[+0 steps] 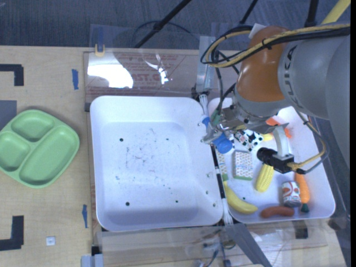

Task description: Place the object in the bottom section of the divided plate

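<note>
The arm is reaching down into the right-hand bin (325, 202), and the gripper (221, 133) is hanging low at that bin's left edge, close to the wall it shares with the left-hand bin (111, 204). How wide the claw is standing I cannot tell, since wrist and cables are covering it, and nothing is visibly sitting in its grasp. A small blue object (223, 145) is lying just under the gripper and is probably the target. Measured from that blue piece, a patterned card (242, 164) is lying just to its right, a corn cob (265, 176) further right, a banana (240, 203) below it near the bin's front, with a sausage (276, 211), a small can (289, 192) and a carrot (303, 189) beyond. The green divided plate (36, 148) is sitting on the bench far to the left of the blue piece, past the whole left-hand bin; its long bottom section is lying along its lower right side. I judge this to be the pick stage. Doing it well is meaning centring over the blue piece, keeping clear of the bin wall, closing firmly, then lifting straight up before crossing to the plate
</note>
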{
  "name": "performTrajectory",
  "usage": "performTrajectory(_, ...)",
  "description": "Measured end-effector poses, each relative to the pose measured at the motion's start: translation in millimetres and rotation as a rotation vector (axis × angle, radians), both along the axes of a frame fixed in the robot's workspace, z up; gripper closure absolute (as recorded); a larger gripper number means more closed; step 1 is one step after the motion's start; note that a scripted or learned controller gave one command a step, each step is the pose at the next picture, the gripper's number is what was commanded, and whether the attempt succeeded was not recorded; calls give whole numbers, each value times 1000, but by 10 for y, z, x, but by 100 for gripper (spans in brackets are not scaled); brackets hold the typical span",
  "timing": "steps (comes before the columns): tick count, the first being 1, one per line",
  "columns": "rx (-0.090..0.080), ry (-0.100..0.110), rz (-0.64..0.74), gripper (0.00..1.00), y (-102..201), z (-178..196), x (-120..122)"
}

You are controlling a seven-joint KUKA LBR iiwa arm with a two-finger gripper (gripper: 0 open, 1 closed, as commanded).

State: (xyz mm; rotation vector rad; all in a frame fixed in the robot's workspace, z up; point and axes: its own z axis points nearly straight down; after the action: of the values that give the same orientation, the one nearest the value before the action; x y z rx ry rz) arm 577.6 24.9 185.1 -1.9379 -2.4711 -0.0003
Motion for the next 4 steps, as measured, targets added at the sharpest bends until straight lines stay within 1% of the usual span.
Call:
performTrajectory(1, 0, 1, 21, 100, 575, -6, -133)
performTrajectory(2, -1, -1, -110, 100, 1132, -922, -247)
performTrajectory(3, -7, 22, -151, 100, 1661, -965, 483)
performTrajectory(4, 2, -7, -107, 100, 1950, -955, 268)
